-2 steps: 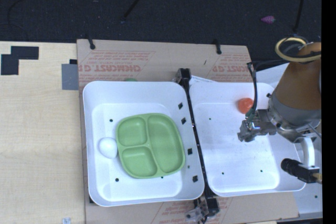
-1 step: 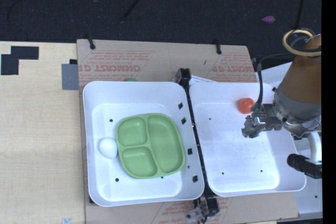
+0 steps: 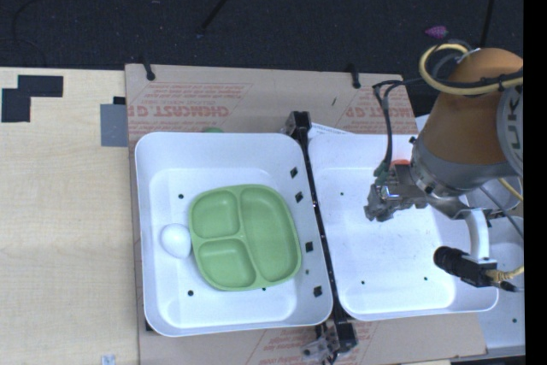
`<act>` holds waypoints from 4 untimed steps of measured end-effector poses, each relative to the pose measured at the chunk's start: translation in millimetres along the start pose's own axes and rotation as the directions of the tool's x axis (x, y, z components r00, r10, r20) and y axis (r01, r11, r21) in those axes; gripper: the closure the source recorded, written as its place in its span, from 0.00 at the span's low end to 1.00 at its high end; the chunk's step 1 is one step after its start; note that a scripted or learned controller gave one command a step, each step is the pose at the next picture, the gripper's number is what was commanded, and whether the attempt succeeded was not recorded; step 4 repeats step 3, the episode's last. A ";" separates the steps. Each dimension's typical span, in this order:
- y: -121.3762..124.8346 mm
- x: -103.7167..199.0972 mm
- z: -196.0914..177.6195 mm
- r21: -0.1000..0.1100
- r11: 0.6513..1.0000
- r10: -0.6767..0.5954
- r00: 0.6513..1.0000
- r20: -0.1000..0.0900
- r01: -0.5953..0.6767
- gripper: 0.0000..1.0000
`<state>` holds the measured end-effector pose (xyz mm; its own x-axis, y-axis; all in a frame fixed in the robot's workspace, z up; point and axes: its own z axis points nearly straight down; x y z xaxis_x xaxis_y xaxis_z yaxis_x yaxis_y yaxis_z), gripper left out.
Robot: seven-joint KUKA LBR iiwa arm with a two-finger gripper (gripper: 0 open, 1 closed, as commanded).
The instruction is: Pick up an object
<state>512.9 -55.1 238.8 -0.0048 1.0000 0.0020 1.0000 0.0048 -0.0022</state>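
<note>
The arm's gripper (image 3: pixel 382 205) hung over the right bin (image 3: pixel 402 286), near its upper left part, and whether it was released or clenched could not be told from above. In the left bin (image 3: pixel 162 158) a green three-compartment plate (image 3: pixel 244 236) lay flat, with a small white ball (image 3: pixel 175 240) touching its left edge. Both bins sat side by side on the tabletop (image 3: pixel 60 209).

Bins (image 3: pixel 162 175): smooth white plastic, slight sheen. Divided plate (image 3: pixel 244 237): matt green plastic. Ball (image 3: pixel 175 240): smooth, white, glossy. Sheet under the bins (image 3: pixel 256 103): printed brown cardboard. Bench (image 3: pixel 60 209): pale wood-look laminate. Gripper (image 3: pixel 382 205): dull grey metal.
</note>
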 end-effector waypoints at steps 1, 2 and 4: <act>17.6 45.1 -6.0 0.000 1.000 0.000 1.000 0.000 0.000 1.00; 32.1 88.6 -8.9 0.000 1.000 0.002 1.000 0.001 -0.002 1.00; 45.7 127.0 -2.0 0.001 1.000 0.002 1.000 0.002 -0.002 1.00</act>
